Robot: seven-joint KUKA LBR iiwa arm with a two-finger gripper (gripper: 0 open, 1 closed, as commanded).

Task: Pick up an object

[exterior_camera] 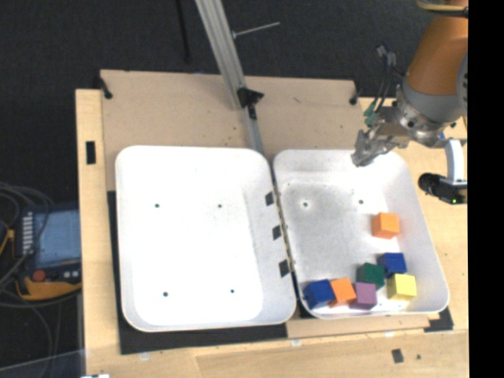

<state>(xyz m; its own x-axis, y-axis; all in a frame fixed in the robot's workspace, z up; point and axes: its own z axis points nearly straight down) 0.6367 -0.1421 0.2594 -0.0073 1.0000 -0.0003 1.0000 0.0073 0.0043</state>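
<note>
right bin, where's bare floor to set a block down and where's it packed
Right bin: bare floor across the upper and left part, between the left wall and the orange block, below the gripper. Crowded along the near edge: blue, orange, purple, green, dark blue, yellow.

Bench [90, 211] — pale wood top with a brown board [173, 109] laid toward the back. Two shallow white bins sit side by side — left bin [189, 164], right bin [339, 164] — touching along their inner edges.
</note>
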